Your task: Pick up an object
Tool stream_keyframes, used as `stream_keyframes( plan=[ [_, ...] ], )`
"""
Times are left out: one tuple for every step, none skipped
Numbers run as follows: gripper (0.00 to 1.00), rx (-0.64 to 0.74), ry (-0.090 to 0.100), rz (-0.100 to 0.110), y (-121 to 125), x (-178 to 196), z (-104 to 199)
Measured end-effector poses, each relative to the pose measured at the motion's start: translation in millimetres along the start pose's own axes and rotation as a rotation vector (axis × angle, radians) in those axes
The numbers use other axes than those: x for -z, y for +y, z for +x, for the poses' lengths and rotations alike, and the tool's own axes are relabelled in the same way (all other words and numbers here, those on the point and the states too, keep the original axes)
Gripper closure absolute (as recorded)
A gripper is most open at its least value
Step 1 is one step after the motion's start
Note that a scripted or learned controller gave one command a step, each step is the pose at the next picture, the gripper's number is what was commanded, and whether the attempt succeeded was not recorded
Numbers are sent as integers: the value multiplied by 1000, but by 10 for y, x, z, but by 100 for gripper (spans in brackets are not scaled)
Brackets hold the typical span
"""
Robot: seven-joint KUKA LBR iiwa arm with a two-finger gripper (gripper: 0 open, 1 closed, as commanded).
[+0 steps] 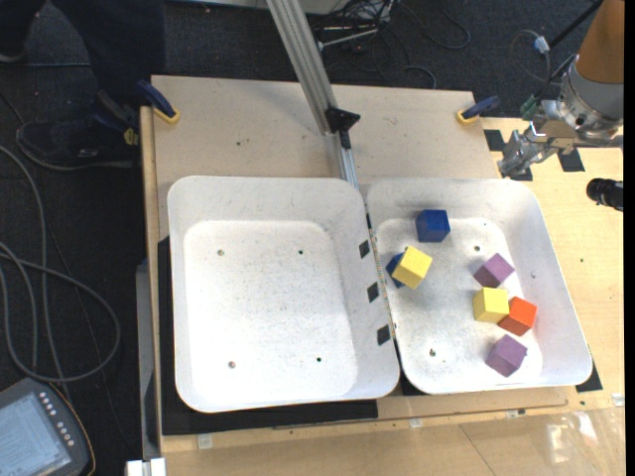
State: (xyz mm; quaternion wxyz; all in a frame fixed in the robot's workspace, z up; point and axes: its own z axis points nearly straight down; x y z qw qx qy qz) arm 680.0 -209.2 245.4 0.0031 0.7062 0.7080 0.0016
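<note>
The right bin (556,266) holds several small blocks. A blue cube (433,225) lies near its back. A yellow block (415,265) rests against a smaller blue piece (395,265) by the left wall. A purple cube (494,270), a yellow cube (490,304), an orange cube (519,315) and a second purple cube (507,355) cluster on the right side. My gripper (518,160) hangs beyond the bin's back right corner, above the bench, away from every block. Nothing sits between its fingers.
The left bin (198,206) stands beside the right one. A slanted metal bar (303,48) runs from the top of the view down to the gap between the bins. Blue-and-yellow clamps (159,102) (478,109) grip the back edge of the bench.
</note>
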Motion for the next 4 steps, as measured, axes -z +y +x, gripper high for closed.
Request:
stream_keyframes(
  plan=[
    [100, 4, 3, 7, 15, -113, 514],
    [100, 6, 5, 8, 0, -195, 1125],
    [100, 6, 3, 4, 5, -73, 1690],
    [100, 7, 5, 6, -12, -27, 2332]
  ],
)
